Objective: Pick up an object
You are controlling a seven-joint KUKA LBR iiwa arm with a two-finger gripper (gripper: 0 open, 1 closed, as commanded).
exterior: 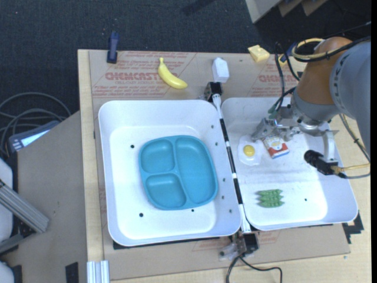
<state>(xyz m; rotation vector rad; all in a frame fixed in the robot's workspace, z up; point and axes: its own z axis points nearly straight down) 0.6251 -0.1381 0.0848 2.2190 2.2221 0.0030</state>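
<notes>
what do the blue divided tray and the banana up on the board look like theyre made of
Blue divided tray: probably moulded plastic, with one even colour, rounded compartment ridges and a soft semi-matte sheen.
Banana: likely a plastic or rubber toy, a uniform bright yellow with a smooth skin and no brown marks. Real fruit cannot be ruled out at this distance.

Tray in left bin

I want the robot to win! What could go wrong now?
The hand hovers right above the small red and white box, with the fried egg toy close beside it. It might bump the egg or nudge the box away. The green pea pods lie farther off.
</notes>
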